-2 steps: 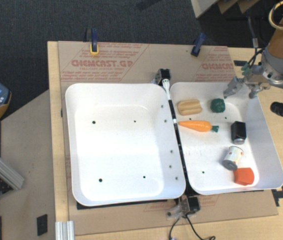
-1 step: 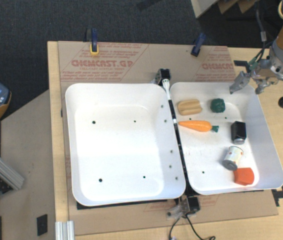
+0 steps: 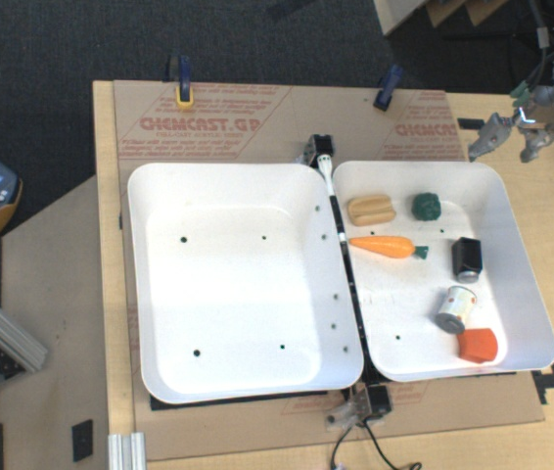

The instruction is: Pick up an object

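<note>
The orange toy carrot with a small green top (image 3: pixel 387 248) is your likeliest pick; it lies on its side in the upper middle of the right-hand shallow white bin (image 3: pixel 522 262), pointed end toward the divider between the bins, just below the tan, bread-shaped block (image 3: pixel 371 210). You should expect it to be light, probably hollow plastic or foam, smooth and a bit slick. It tapers, so close across the thicker half near the green top, fingers square to its long axis; a grip near the tip will likely squirt it out.

You have other choices in that bin. The dark green lumpy ball (image 3: pixel 427 206) near the upper edge looks soft and forgiving. The small black rectangular block (image 3: pixel 467 258) toward the right wall is stiff with flat sides, good for pads. The grey and white cylindrical can (image 3: pixel 456 309) lies tilted lower down and may roll, so take it across its body. The orange-red cube-like piece (image 3: pixel 479 346) sits in the lower right corner, close to the wall, which leaves you little room for a finger.

The left-hand white bin (image 3: pixel 160 262) holds nothing to pick.

The grey two-finger gripper (image 3: pixel 512 137) hovers at the upper right of the frame, outside the bin over the cardboard-topped bench (image 3: pixel 257 116), spread apart and holding nothing, well apart from every object
</note>
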### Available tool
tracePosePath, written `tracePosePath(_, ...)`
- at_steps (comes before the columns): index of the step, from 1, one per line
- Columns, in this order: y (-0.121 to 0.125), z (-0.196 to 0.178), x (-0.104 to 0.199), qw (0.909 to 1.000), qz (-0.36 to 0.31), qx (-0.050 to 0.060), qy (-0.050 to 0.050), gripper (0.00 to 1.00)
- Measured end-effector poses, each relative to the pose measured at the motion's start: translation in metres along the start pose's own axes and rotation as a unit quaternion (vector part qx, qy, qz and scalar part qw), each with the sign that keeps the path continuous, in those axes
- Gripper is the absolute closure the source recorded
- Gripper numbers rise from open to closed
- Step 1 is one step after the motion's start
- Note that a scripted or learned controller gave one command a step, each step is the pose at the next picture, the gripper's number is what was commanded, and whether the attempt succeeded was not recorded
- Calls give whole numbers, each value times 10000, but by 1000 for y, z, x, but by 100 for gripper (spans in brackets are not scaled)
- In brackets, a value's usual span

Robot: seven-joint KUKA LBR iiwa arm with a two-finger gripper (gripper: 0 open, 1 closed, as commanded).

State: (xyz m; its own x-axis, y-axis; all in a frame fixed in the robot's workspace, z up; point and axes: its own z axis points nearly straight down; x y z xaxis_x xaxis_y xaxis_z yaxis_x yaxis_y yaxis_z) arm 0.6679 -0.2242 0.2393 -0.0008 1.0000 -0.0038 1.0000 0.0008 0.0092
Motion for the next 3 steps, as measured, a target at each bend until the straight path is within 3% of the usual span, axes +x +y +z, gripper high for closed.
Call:
tracePosePath(1,0,-7,0,10000,-5,13,-3,100)
tracePosePath(3,2,-28,0,10000,-16,-22,-30,100)
